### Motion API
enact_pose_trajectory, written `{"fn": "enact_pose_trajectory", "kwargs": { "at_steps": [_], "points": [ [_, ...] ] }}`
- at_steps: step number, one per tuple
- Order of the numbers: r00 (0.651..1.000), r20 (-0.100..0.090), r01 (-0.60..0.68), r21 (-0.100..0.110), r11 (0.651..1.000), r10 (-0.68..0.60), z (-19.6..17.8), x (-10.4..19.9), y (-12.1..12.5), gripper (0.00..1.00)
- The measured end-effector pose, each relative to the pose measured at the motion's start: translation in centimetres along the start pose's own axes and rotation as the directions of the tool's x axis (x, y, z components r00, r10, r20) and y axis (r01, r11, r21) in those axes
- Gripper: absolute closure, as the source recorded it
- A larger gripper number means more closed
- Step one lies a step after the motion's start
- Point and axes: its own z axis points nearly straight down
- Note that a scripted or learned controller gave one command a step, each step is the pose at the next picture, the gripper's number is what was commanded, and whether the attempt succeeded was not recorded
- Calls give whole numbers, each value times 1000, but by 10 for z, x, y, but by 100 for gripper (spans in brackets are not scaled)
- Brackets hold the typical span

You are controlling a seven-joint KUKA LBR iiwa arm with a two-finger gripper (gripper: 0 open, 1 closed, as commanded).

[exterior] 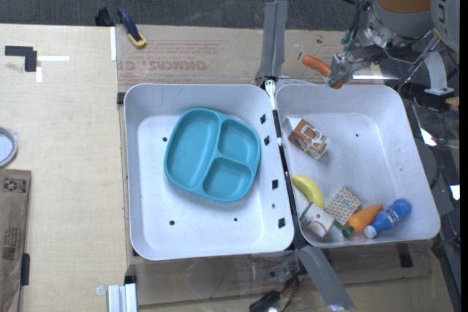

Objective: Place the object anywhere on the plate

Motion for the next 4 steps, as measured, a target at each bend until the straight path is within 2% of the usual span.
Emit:
{"fn": "enact_pose_trajectory", "kwargs": {
  "at_steps": [1,2,3,4],
  "points": [
    [998,-1,56,0,998,-56,21,22,6,100],
    [991,-1,-136,3,991,136,75,102,-4,100],
    [991,-1,-137,2,991,137,75,101,-4,0],
    [976,-1,-216,3,976,216,63,93,-17,0]
  ]
}}
